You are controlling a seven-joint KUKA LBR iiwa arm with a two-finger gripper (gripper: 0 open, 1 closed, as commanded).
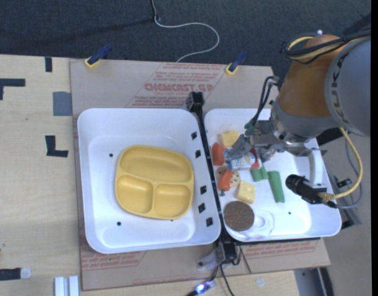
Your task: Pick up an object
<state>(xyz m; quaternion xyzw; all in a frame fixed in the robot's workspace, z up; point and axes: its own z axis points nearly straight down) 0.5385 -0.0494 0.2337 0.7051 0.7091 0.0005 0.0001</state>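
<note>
The gripper is lowered into the right bin, over a cluster of small toy foods heaped at the bin's left side, presumably for easy reach. Whether anything is pinched cannot be told. A green stick, a pale wedge and a brown disc lie nearer. A moulded yellow tray is seated in the left bin.

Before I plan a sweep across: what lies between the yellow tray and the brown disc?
In the camera view, the black divider where the two bins meet lies between the yellow tray and the brown disc, plus bare white bin floor.
</note>
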